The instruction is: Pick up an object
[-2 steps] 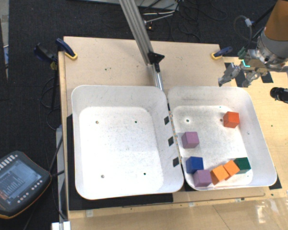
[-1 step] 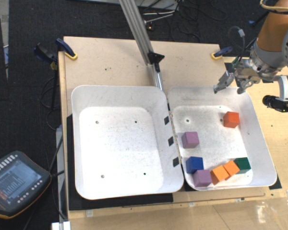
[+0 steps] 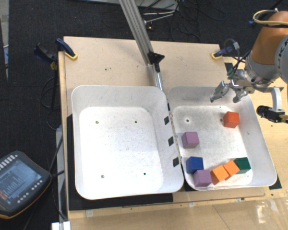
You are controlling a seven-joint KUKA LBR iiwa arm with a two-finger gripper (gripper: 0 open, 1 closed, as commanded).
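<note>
bins: two shallow white plastic, left bin (image 3: 117, 140), right bin (image 3: 209, 114) | right bin holds six small cubes: 2 orange (image 3: 231, 119) (image 3: 224, 170), 2 purple (image 3: 190, 139) (image 3: 202, 177), 1 blue (image 3: 194, 164), 1 green (image 3: 242, 165) | cubes matte, blocky, no long axis | gripper (image 3: 228, 94) above right bin's far edge, fingers apart, nothing between

Orange, purple, blue, green blocks (image 3: 231, 119); white bins (image 3: 81, 128)
</note>
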